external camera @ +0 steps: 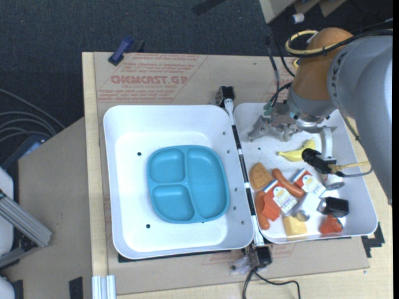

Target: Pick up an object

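Just one fixed camera here, mounted above the bench [156, 80] and looking down at a slant, far enough back to fit both white bins: left bin [118, 167] mid-frame, right bin [365, 213] toward the right edge.

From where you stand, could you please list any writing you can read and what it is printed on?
"CHEMCAST G P": large red letters on the brown board behind the left bin.
Smaller red lines above and below it: too blurred to read.
Printing on the small red-and-white packets in the right bin: too small to read.
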Robot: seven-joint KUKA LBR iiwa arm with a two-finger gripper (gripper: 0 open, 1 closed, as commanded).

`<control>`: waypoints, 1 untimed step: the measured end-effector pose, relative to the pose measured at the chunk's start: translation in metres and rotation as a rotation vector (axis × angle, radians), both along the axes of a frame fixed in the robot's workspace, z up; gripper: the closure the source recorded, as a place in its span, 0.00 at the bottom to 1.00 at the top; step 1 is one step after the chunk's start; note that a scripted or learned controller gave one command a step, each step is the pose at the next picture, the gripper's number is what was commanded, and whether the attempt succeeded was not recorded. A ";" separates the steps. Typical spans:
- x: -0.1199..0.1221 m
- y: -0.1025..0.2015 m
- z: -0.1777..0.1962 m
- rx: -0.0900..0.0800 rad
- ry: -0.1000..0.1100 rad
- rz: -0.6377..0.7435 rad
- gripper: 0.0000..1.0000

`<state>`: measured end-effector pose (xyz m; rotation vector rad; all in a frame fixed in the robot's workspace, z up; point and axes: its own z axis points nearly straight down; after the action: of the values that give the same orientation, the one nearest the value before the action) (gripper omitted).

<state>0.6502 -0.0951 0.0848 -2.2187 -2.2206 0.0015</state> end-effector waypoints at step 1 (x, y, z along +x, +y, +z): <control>0.017 0.004 0.000 -0.001 -0.004 0.000 0.00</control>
<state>0.6668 -0.0915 0.0849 -2.2216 -2.2229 -0.0017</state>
